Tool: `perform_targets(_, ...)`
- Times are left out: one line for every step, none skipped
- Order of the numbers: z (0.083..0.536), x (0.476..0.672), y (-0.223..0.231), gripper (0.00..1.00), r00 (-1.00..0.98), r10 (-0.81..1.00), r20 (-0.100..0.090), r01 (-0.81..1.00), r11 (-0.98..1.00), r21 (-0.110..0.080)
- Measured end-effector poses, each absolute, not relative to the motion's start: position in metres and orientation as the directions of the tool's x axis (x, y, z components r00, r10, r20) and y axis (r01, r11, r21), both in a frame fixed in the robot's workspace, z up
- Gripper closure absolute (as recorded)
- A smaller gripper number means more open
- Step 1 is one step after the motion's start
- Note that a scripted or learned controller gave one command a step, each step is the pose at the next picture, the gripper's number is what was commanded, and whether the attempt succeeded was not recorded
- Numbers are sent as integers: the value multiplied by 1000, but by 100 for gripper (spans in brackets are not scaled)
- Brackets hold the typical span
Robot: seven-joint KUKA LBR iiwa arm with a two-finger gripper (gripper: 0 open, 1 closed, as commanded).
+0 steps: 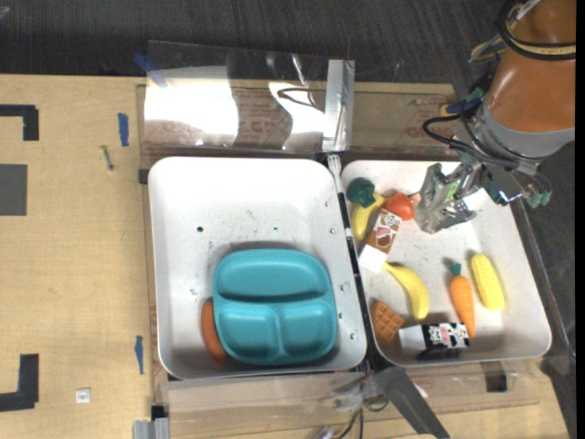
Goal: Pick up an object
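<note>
My gripper (445,210) hangs over the back part of the right bin (533,286), open, with nothing between its fingers. Just left of it lies a red-and-white toy bottle (389,222), beside a green-topped piece (360,191) and a yellow piece (366,219). Further forward lie a banana (409,286), a carrot (462,301), a yellow corn-like piece (486,280), a waffle (387,319) and a black-and-white carton (435,336). None of these touches the gripper.
The left bin (187,208) holds a teal divided plate (273,307) with an orange piece (210,329) partly under its left edge. A clear plastic sheet (247,108) and a metal bracket (337,103) stand behind the bins.
</note>
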State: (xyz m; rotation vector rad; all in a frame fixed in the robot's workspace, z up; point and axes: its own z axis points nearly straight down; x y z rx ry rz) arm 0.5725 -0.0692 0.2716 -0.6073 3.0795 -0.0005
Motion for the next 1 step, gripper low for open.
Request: perform_targets(285,632,-66,100,-874,-486,-9,-486,874,-3)
